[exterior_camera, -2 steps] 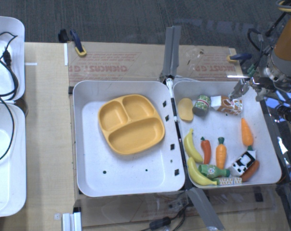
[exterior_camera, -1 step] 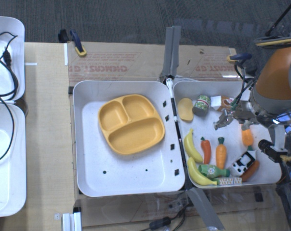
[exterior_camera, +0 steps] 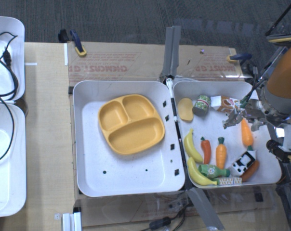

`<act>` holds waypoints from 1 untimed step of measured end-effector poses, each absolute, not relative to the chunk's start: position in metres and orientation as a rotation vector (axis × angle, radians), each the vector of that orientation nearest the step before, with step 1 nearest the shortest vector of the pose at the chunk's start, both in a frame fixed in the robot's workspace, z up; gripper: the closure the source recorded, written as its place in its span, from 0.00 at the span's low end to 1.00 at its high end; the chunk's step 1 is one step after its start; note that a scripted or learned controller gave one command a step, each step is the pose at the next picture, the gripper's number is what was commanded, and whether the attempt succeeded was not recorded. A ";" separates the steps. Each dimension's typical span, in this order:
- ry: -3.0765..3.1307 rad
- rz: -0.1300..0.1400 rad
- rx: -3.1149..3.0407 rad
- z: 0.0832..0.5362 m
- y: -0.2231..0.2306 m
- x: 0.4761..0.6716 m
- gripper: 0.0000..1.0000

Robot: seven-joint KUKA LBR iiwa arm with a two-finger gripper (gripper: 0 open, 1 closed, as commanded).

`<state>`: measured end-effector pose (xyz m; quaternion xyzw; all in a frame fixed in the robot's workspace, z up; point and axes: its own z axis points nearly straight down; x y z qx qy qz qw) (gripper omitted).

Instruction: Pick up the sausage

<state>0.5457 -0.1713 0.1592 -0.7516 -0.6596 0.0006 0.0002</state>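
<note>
Sausage [exterior_camera: 250, 170] lies diagonally, upper end toward the right bin's [exterior_camera: 210, 129] right wall.

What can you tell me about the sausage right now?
The sausage looks like a reddish-brown toy, smooth and plastic-like, lying at a slant in the right bin's lower right corner. Only its lower part shows, since a black-and-white cow-patterned carton lies over its upper end. The claw is apart from it, farther up the bin.

A yellow divided plate [exterior_camera: 131, 123] sat in a white bin [exterior_camera: 87, 177]. Just beside the fingers [exterior_camera: 231, 121] lay an orange carrot [exterior_camera: 246, 133]; farther off were yellow bananas [exterior_camera: 191, 148], a black-and-white carton [exterior_camera: 243, 163], and a possibly reddish-brown sausage [exterior_camera: 250, 170].
</note>
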 end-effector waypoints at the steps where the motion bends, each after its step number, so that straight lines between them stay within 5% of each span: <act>1: -2.021 0.002 -2.407 0.194 -0.180 0.612 0.00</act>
